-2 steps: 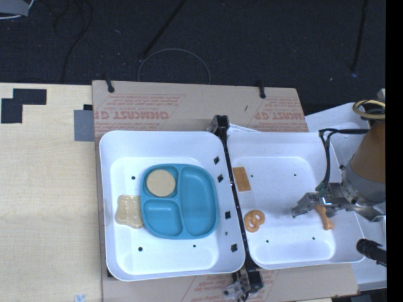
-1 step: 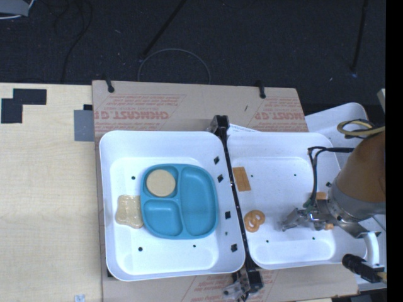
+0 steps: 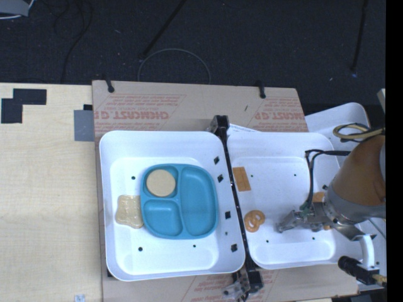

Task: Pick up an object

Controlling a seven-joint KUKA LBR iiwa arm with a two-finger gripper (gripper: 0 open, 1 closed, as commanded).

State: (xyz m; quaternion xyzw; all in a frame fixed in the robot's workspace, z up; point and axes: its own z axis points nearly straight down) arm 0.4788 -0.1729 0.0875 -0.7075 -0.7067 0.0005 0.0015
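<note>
An orange pretzel-shaped piece (image 3: pixel 254 221) lies on the floor of the right bin (image 3: pixel 277 257), near its left wall. An orange rectangular block (image 3: pixel 240 178) lies farther back in the same bin. My gripper (image 3: pixel 281 226) sits low in the right bin, a short way right of the pretzel piece and apart from it. In the left bin (image 3: pixel 119 150) a blue divided tray (image 3: pixel 189 206) holds a round tan cookie (image 3: pixel 160 182) in its upper-left compartment. A tan toast-like piece (image 3: pixel 129 211) lies against the tray's left edge.
A black divider (image 3: pixel 230 187) runs between the two bins. Cardboard (image 3: pixel 189 109) lies under the bins. Cables (image 3: pixel 321 162) loop over the right bin's back right corner. The arm's orange band (image 3: pixel 359 168) covers the bin's right side.
</note>
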